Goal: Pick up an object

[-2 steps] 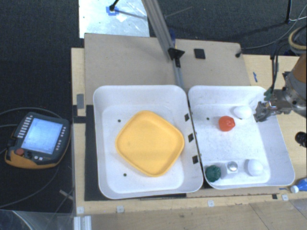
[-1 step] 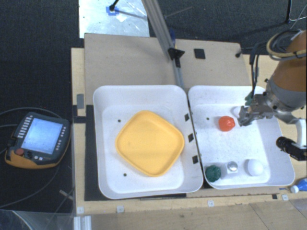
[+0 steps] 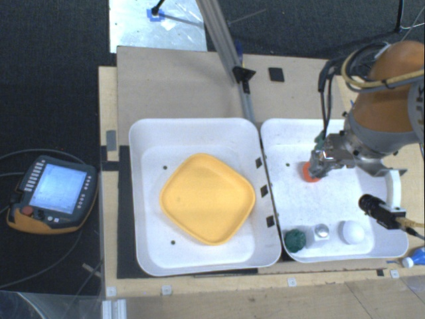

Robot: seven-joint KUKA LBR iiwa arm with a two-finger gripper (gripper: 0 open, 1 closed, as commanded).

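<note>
Looks like the grab step; gripper (image 3: 320, 165) is down right over the orange-red object (image 3: 309, 172) in the right bin (image 3: 279, 138); can't tell whether the claw's apart or closed; next it needs a firm squeeze, then a straight lift.

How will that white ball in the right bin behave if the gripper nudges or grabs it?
The white ball looks round and smooth, so it would probably roll at a nudge. It lies near the right bin front wall, beside a small silver piece, which may stop it. Closing fingers could squeeze it out sideways.
</note>
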